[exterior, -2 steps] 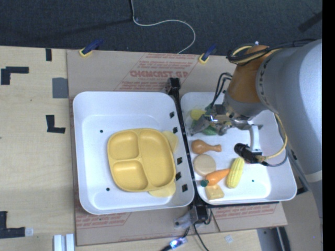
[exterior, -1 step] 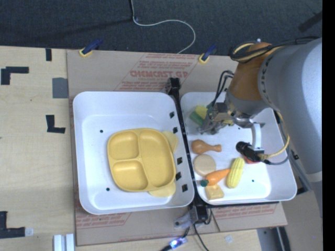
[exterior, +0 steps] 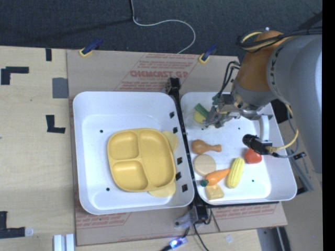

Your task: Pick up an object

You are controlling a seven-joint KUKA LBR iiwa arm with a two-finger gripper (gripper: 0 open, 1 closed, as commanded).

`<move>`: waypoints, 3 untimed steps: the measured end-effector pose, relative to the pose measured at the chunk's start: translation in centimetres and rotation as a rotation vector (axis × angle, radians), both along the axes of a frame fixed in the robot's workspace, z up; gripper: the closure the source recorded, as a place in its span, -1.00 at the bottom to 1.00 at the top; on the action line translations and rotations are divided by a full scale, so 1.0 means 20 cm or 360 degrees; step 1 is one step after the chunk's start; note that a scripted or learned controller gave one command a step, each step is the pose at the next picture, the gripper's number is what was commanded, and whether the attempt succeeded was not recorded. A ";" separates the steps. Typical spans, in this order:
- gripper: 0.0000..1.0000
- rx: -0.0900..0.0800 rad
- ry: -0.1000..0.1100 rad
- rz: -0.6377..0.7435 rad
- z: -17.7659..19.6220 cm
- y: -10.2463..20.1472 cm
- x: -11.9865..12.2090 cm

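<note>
The hand (exterior: 213, 118), grip state unclear, hovers by the right bin's (exterior: 277, 192) far-left corner over a green-yellow toy (exterior: 200, 113).

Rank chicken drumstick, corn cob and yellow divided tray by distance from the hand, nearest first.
1. Chicken drumstick, right bin, just below the hand.
2. Corn cob, right bin, lower and further right.
3. Yellow divided tray, in the left bin, across the divider.

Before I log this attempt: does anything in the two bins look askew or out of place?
Only a little: the yellow divided tray lies askew in the left bin, over a flat yellow piece. The toy foods look undisturbed.
</note>
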State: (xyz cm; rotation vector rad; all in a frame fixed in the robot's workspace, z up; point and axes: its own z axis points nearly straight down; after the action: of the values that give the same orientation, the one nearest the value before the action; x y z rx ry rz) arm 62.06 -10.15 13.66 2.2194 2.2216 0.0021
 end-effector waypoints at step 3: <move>1.00 0.0001 0.0009 0.0003 0.43 0.16 -0.17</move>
State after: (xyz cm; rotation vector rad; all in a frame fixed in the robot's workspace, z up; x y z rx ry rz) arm 58.67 -6.86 22.21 2.2206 2.2270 -0.0038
